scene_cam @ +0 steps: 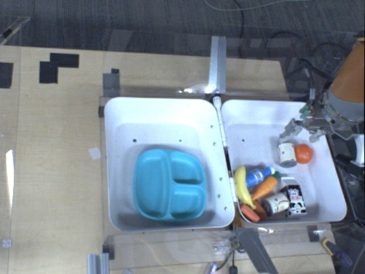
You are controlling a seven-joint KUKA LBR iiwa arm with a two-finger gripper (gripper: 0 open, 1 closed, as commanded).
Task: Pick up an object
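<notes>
My gripper [300,133] hangs over the back right part of the right bin [251,119], its fingers spread with nothing between them. Just below it lie a small white can [287,153] and an orange ball [304,153], touching each other. Toward the bin's front left is a cluster: a yellow banana [243,187], a blue bottle [258,174], an orange carrot [264,188], a dark can [278,204], a black-and-white box [294,198] and a red piece [250,213].
The left bin [120,130] holds a blue divided plate [169,183]. A metal divider post [218,67] stands between the bins at the back. The arm's orange band [349,80] rises at the right edge, with cables behind it.
</notes>
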